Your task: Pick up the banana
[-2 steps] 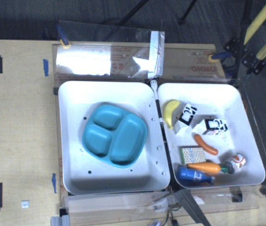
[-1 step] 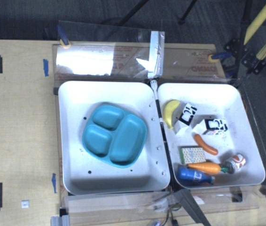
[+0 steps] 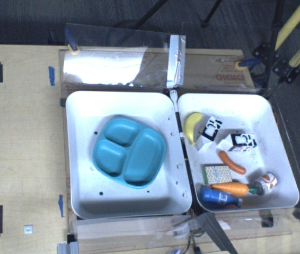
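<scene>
One banana (image 3: pixel 192 127), partly hidden behind one of two patterned boxes (image 3: pixel 211 128); two bins (image 3: pixel 78 157). Claw state: cannot tell.

text: none legible | cardboard (image 3: pixel 229 70) | red print (too blurred)

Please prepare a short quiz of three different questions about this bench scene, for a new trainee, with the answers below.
1. True or false: the banana lies in the bin on the view's right, near its far left corner.
2. What lies in the bin on the view's left? A) a blue divided plate B) a carrot C) a sausage
3. Fill in: along the near wall of the right bin, the carrot lies just above the blue ______.

Key
1. True.
2. A, the blue divided plate.
3. Bottle: the blue bottle.
</scene>
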### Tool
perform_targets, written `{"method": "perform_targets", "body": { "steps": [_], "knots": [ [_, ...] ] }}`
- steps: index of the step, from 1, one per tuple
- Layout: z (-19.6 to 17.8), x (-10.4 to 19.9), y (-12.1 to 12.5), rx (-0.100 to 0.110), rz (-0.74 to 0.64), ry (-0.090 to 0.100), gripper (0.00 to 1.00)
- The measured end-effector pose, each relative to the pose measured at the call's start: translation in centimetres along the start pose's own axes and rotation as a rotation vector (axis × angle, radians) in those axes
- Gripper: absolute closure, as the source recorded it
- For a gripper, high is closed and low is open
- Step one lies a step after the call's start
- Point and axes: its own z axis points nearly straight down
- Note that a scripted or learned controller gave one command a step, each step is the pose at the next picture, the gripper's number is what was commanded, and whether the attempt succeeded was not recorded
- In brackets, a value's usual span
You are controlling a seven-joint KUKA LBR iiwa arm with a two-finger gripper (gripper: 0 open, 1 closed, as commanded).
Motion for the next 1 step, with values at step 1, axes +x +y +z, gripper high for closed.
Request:
{"method": "perform_targets", "body": {
  "steps": [1],
  "knots": [
    [0.97, 0.06, 0.74, 0.002, -0.066, 0.0, 1.0]
  ]
}}
